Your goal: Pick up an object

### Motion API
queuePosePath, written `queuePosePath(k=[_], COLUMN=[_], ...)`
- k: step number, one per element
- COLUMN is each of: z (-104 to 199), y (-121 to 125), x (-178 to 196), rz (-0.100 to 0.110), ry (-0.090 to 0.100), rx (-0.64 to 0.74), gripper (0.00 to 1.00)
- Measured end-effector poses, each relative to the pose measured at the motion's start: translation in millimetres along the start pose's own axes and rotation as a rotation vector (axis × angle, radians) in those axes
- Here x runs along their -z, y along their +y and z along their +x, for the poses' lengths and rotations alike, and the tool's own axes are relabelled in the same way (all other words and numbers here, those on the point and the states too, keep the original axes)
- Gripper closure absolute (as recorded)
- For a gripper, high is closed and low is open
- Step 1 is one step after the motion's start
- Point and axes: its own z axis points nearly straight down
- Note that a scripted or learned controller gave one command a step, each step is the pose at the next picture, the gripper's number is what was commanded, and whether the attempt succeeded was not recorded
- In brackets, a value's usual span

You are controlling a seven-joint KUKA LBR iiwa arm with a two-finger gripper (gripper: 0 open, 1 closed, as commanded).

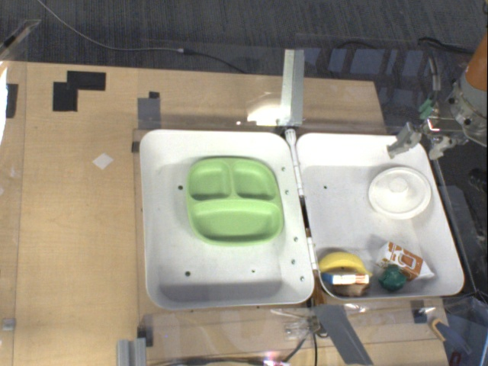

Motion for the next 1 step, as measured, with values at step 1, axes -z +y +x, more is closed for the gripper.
queuePosePath(k=[1], z=[5.7], y=[41.1], x=[34.0], rz=[-0.003], ry=[-0.001], rx=[-0.012], gripper=[0.00])
